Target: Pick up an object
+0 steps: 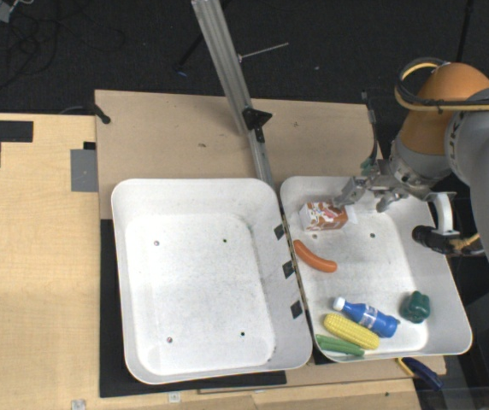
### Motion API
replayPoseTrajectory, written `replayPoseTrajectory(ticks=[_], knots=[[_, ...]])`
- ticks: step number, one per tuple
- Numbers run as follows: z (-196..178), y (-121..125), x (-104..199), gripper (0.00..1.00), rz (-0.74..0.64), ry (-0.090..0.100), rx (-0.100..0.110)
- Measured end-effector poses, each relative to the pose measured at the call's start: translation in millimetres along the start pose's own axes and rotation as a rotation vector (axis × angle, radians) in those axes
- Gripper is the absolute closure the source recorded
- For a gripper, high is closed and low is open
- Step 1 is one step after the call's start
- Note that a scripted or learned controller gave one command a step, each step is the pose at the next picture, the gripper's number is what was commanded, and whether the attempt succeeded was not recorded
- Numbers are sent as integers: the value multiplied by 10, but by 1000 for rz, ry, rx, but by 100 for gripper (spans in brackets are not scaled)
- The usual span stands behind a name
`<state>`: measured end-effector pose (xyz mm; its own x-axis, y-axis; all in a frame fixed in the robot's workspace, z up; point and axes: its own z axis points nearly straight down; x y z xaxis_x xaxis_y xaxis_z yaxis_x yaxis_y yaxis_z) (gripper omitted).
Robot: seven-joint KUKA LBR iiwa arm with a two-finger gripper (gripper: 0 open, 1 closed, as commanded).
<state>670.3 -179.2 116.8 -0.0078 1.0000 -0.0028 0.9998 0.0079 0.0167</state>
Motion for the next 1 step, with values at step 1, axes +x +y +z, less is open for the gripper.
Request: replayPoseTrajectory(ticks=[1], knots=[[-84, 5, 6, 100, -3, 1, 0]])
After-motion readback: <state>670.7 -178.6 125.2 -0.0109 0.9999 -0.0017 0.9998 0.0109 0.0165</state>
